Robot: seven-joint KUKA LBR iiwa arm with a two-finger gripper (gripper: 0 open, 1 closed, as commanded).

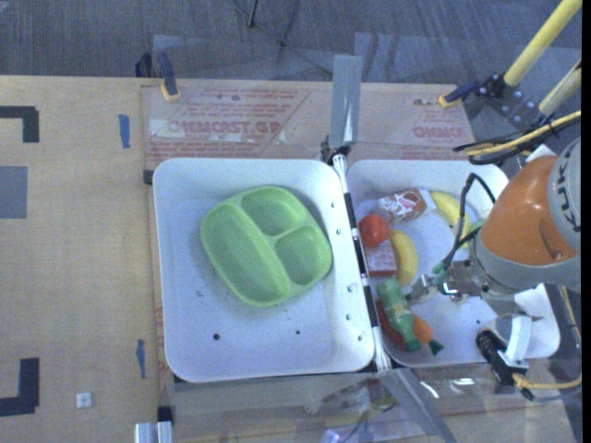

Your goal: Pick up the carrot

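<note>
**Pincer low in the right bin, carrot just below it**

We see the arm [531, 224] reaching in from the right, orange band showing, and the pincer [427, 287] sits low over the right bin [480, 326]. Whether it is released or clenched, we cannot tell; it is too small and blurred.

The carrot [420, 329] lies just below the pincer, near the bin's front wall, its green top [395, 305] running up toward the pincer's left. Up and left of the pincer we have a red tomato-like piece [373, 230], a banana [404, 256] close by, and a red-and-white packet [403, 207] whose print we cannot read. A second banana [449, 209] lies above the pincer.

Far left of the pincer, the left bin [185, 321] carries a green divided plate [266, 244]. Behind both bins, cardboard [231, 123] bears faded red lettering, too blurred to read.
</note>
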